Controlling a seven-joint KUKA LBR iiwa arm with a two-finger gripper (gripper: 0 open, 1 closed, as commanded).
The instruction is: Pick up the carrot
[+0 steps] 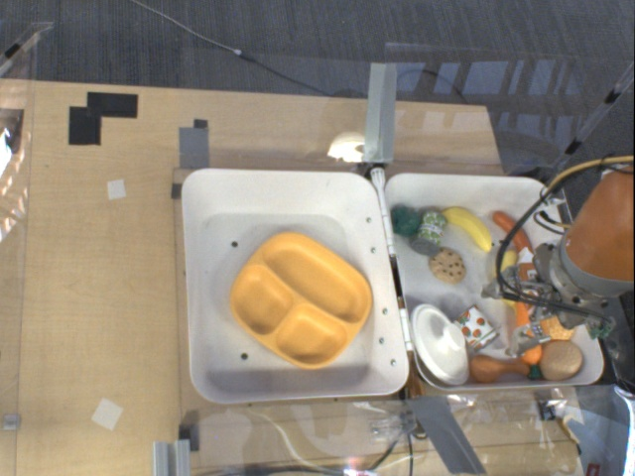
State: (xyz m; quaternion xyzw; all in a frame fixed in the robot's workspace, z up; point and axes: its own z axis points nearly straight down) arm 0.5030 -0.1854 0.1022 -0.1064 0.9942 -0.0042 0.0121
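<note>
The carrot [533,354] is an orange piece lying roughly lengthwise near the front right of the right bin [397,296], with a small green end toward the front wall. My gripper [529,327] hangs directly over it among dark cables, and the arm's orange band sits above it at the view's right. The gripper body hides most of the carrot, so only orange bits show at its upper and lower edges. I cannot make out whether the carrot sits between the fingers.
Crowded around the carrot are a brown root-like item [493,369], a tan round item [562,359], a small printed box [478,327] and a white bowl [439,340]. Farther back lie a banana [468,228], a cookie [448,265], broccoli [408,220] and a red-orange stick [510,228]. The left bin holds a yellow divided plate [301,297].
</note>
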